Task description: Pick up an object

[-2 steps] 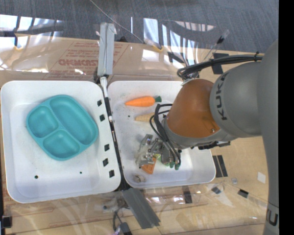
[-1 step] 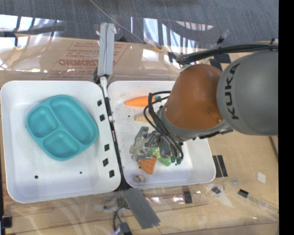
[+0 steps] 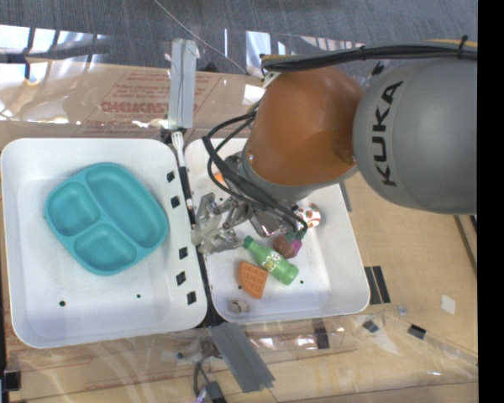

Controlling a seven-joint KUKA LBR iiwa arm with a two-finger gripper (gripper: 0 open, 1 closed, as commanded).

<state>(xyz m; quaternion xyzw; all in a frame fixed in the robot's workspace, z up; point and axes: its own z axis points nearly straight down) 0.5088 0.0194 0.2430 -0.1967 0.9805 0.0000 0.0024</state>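
Note:
My gripper hangs low over the left part of the right bin, under the orange band of the arm. Its metal fingers point toward the bin's left wall. Just right of them lies a green bottle, tilted, with an orange waffle-like piece below it. A purple and dark object sits beside the bottle's upper end, and a small white and red ball-like thing shows by the arm. A small brown item rests near the bin's front edge. I see nothing between the fingers.
The left bin holds a teal divided plate. The big grey and orange arm covers the back of the right bin. A divider with black clips runs between the bins.

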